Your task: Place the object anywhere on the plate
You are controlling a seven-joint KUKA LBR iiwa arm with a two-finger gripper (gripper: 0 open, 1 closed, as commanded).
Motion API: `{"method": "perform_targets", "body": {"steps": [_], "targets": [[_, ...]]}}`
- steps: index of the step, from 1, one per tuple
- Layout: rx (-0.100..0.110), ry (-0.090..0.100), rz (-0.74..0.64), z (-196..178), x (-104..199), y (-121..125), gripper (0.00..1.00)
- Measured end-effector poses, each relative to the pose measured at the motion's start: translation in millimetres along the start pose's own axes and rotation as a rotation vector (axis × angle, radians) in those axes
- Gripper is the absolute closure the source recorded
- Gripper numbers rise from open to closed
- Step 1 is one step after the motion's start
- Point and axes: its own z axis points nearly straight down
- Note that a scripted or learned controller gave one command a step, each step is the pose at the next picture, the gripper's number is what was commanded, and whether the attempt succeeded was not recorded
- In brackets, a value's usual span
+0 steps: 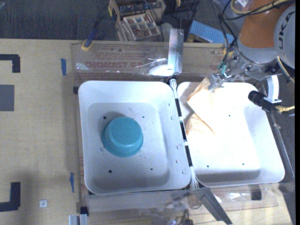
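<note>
A grey arm (281,27) with an orange band reached in from the right and was cut off by the frame's top and right edges, its wrist bent down over the far rim of the right bin (243,172). The tool (216,81) hung at that bin's far left corner, touching the top of a pale, tan-tinted sheet-like object (204,114) that lay tilted against the bin's left wall. Glare washed out the right bin's floor and blurred the object's outline, so its exact shape was hard to make out, and whether the tool was clenched on it or released could not be told. Cables and a black fitting crowded the wrist and hid part of the bin's far right corner. In the left bin (93,102), well apart from the tool, a round blue plate (123,135) sat near the middle of the floor, with nothing on it. Both bins rested side by side on the tabletop (37,139).
</note>
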Motion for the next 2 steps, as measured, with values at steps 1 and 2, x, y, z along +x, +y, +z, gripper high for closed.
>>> {"method": "perform_targets", "body": {"steps": [1, 2], "targets": [[0.002, 0.003, -0.398, 7.4, 47.7, -10.9, 1.0], [0.0, 0.004, -0.796, 14.2, 100.8, -16.9, 1.0]]}}
